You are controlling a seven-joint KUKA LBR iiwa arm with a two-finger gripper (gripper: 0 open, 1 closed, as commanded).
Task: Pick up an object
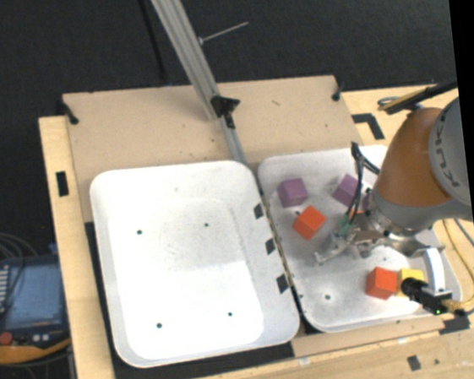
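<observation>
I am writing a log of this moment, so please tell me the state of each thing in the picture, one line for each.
Left bin: flat on the bench.
Right bin: holds four blocks.
Left purple block: lying free.
Right purple block: lying free, partly behind the cables.
Upper orange block: lying free, tilted.
Lower orange block: lying free.
Gripper: low over the right bin, holding nothing.
</observation>
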